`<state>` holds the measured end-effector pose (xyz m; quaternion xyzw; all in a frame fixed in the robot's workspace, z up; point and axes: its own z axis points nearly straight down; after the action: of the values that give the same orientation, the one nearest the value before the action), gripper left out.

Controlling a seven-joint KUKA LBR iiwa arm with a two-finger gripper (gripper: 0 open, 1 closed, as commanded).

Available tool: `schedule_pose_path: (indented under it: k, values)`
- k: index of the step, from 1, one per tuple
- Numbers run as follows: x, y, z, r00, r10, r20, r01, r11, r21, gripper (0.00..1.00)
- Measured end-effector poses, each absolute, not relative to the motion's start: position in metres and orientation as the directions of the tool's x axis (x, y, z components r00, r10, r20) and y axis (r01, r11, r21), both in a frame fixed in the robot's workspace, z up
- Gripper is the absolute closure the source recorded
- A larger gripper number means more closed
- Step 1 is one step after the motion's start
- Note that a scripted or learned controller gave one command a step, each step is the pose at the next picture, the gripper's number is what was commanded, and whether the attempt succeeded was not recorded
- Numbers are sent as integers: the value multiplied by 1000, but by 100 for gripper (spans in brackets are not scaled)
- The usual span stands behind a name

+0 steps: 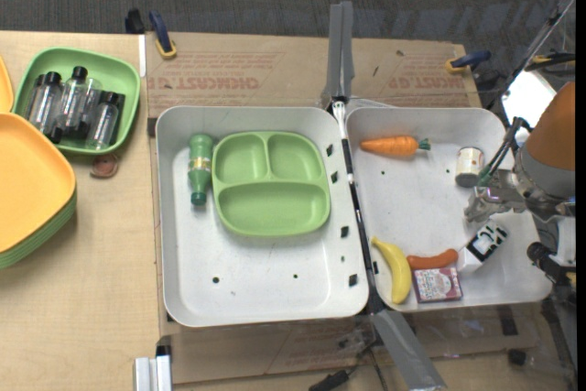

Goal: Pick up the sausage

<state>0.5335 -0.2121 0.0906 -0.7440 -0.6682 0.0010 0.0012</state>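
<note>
The gripper [482,208] hovers at the right bin's [417,122] edge; whether its fingers are spread, I cannot tell. The sausage [432,260] lies just below-left of them, touching the pink box [438,285], the banana [395,269] beyond. Farther up lies the carrot [394,146].

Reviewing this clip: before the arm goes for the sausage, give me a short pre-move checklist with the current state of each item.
1. Sausage in view in the right bin, near its front edge: ok.
2. Sausage free of neighbours: not ok; the banana lies just to its left and the pink box right in front, contact cannot be told.
3. Tool over the right bin: ok, near its right side, behind and to the right of the sausage.
4. Tool finger state: cannot tell.
5. Tool free of any object: cannot tell.
6. Carrot and small can away from the sausage: ok, both at the back.
</note>
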Motion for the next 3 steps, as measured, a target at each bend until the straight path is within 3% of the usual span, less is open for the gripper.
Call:
schedule_pose_path:
  k: [1,3]
  values:
    - [595,-179,111,115,993,-1,993,-115,-1,100]
    - [509,-222,92,-176,984,1,984,176,-1,100]
